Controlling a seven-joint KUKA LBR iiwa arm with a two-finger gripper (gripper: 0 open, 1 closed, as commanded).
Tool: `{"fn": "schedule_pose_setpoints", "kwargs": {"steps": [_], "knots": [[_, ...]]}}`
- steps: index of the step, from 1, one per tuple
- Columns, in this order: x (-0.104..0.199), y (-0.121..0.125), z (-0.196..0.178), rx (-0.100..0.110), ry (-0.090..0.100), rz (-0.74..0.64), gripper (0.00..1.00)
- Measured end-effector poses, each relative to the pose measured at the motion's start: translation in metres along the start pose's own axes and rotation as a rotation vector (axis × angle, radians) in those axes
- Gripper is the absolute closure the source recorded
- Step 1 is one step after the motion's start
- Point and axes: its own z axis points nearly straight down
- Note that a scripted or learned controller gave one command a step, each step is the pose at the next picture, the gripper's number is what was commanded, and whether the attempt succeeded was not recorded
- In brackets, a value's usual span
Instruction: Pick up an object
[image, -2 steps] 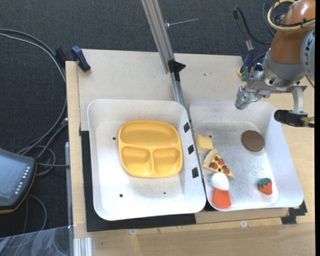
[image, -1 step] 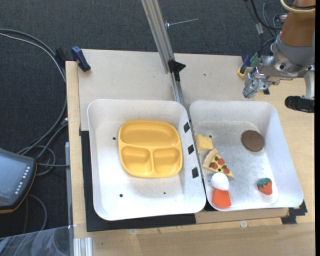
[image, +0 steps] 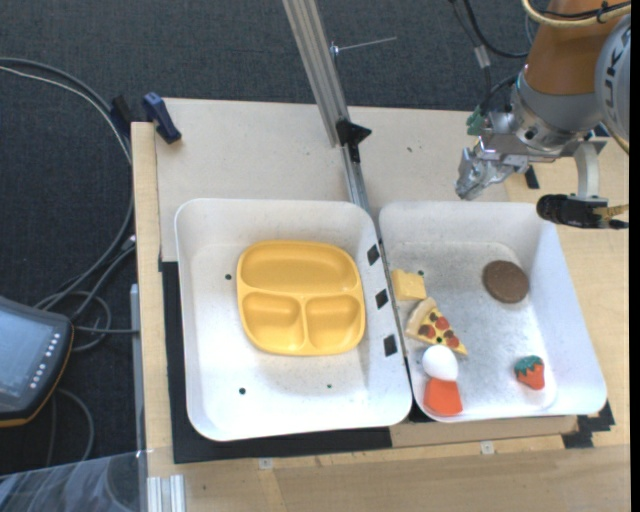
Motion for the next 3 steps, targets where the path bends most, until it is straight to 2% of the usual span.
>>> {"fn": "schedule_pose_setpoints", "kwargs": {"steps": [1, 2, 3], "knots": [[0.053, -0.019, 0.003, 0.002, 0.000, 0.000, 1.00], [0.109, -0.029, 0.024, 0.004, 0.000, 0.000, 1.00], [0.166, -0.035, 0.021, 0.001, 0.001, -0.001, 1.00]]}}
